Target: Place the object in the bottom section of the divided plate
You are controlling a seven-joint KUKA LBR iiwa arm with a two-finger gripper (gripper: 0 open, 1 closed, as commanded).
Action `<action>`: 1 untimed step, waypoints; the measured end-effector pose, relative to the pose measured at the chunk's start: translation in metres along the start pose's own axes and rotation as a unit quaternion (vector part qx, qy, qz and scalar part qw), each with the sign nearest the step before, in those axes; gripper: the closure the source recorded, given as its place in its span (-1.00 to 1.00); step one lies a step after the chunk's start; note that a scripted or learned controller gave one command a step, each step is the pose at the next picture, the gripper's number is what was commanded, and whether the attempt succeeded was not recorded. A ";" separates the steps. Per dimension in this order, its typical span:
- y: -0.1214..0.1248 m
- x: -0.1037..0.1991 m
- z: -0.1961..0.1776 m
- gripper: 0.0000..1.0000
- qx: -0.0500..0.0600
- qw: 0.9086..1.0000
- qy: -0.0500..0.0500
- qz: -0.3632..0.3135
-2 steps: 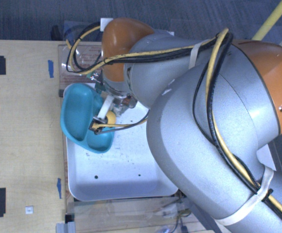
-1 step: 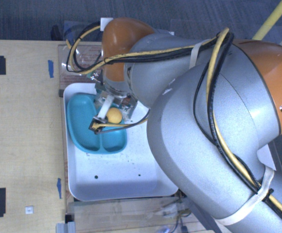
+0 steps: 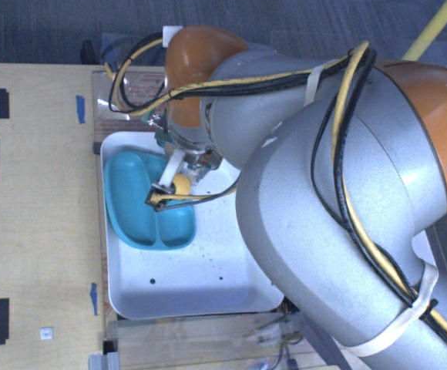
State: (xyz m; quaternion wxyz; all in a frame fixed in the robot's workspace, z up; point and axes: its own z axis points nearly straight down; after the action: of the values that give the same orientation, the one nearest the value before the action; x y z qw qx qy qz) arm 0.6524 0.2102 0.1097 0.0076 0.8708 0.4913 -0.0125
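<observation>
A blue divided plate (image 3: pixel 131 199) lies in the left part of the white bin (image 3: pixel 177 284), with a ridge splitting off its lower right section. A small round yellow object (image 3: pixel 182 183) sits at the plate's right edge, directly under my gripper (image 3: pixel 188 169). The gripper hangs over that edge, close above the yellow object. The wrist and arm hide whether the object is held or merely lying there.
The big grey arm covers the right side of the bin and everything beyond it. A wooden bench surface (image 3: pixel 38 206) with black marks and blue tape lies to the left. A few dark specks (image 3: pixel 152 281) dot the bin floor below the plate.
</observation>
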 end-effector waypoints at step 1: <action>0.008 0.021 0.013 1.00 0.001 0.999 0.013 0.045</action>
State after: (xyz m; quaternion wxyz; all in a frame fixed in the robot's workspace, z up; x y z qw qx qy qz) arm 0.6696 0.2235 0.0965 0.0009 0.8923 0.4515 -0.0012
